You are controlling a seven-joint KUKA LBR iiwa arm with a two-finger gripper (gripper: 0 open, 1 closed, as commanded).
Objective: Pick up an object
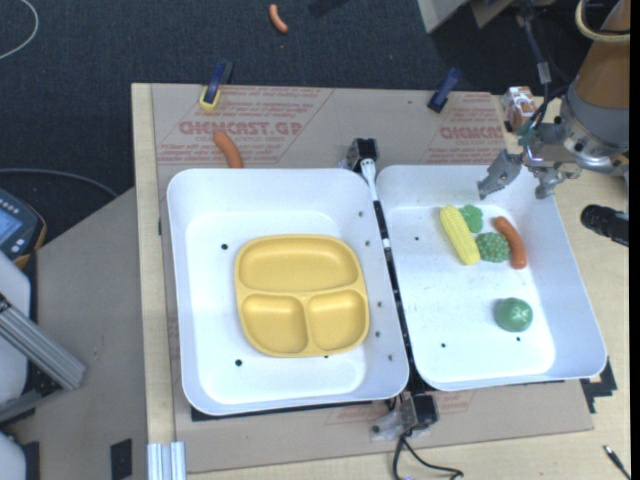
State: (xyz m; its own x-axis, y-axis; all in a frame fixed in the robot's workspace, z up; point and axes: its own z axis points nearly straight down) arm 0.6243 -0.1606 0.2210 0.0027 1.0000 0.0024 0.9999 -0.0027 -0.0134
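While the arm (600, 88) leans in from the right, its gripper (522, 176) hangs over the far edge of the right bin (450, 348), with the two fingers (497, 178) spread apart and nothing between them. It sits clear of the toys, a little beyond them toward the back of the bench. Those toys lie in the far half of that bin: a yellow corn cob (459, 234) lying lengthwise, a small green piece (471, 217) touching its far end, a broccoli floret (491, 247) just beside its near end, and an orange-red sausage (511, 241) at the floret's right (it looks to be touching the floret, though I cannot be sure from here). A round green ball-like toy (513, 314), perhaps a lime or a pea, rests by itself nearer the front of the same bin, apart from the cluster. Over in the left bin (200, 348) a yellow divided plate (300, 294) with three compartments lies flat near the middle, and its compartments hold nothing. Behind the left bin, on the cardboard sheet (300, 118) that backs both bins, another orange sausage (229, 149) lies loose, and a third one (278, 18) lies well away on the dark floor. Two clamps, a yellow and blue clamp (213, 86) and a blue clamp (444, 89), grip the cardboard's far edge.
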